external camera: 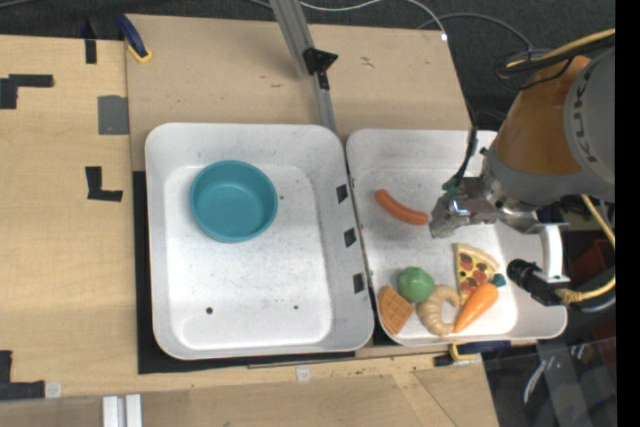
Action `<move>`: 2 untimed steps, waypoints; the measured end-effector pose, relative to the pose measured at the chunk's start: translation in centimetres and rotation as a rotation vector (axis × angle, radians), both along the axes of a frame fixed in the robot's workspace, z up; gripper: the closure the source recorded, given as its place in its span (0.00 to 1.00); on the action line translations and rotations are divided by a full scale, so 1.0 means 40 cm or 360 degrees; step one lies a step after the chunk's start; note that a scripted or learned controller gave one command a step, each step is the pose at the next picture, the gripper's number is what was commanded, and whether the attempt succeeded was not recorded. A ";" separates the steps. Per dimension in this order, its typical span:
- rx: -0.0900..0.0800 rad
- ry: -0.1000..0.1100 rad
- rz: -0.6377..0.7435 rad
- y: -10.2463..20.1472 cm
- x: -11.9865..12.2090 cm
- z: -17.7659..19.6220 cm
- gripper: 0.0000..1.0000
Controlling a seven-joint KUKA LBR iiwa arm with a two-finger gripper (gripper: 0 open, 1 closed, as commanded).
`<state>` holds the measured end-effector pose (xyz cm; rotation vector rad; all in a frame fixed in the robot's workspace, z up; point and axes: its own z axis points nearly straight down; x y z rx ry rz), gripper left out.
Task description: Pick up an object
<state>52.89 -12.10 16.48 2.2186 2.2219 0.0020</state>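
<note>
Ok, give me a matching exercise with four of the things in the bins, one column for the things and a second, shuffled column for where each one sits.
Things:
1. teal bowl
2. sausage
3. carrot
4. waffle piece

Places:
A. right bin, near edge, left of the green ball
B. left bin, far left part
C. right bin, middle, just left of the end effector
D. right bin, near right corner, below the pizza slice

Pairs: 1-B, 2-C, 3-D, 4-A

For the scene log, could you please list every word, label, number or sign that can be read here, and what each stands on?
"KU": part of dark lettering on the grey arm at the right edge, cut off by the frame.
No text reads on the left bin, the right bin, the blue bowl or the toy foods.
The black tape marks on the bench are shapes, not letters.
</note>
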 end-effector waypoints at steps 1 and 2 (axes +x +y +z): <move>-0.0001 -0.0003 0.0000 0.000 0.003 0.131 1.00; 0.0003 0.0007 0.0008 0.131 0.003 0.110 1.00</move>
